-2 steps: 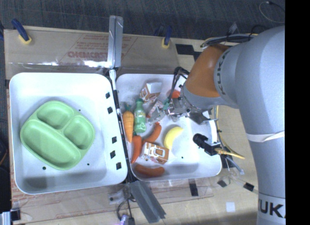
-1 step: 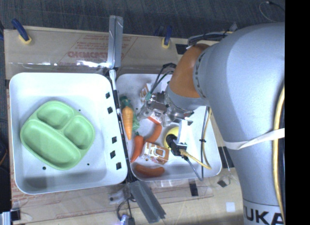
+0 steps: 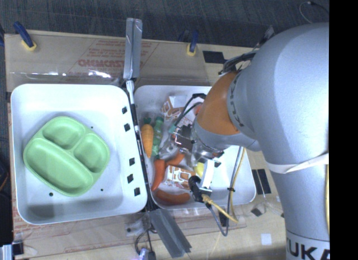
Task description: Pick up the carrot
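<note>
Left bin (image 3: 22,102): green divided plate (image 3: 66,154), lower-left of frame. Right bin (image 3: 146,95): clutter incl. printed packet (image 3: 180,176), yellow item (image 3: 200,170), red-brown item (image 3: 170,198) at bottom. Blue clamps upper left (image 3: 24,35) and top centre (image 3: 193,43). Grey bar (image 3: 132,49) between bins. Cardboard surface (image 3: 67,52).

From here the bulky grey arm with its orange band (image 3: 235,108) covers much of the right-hand shallow white bin (image 3: 246,193); its gripper's fingers stay hidden among the clutter.
</note>
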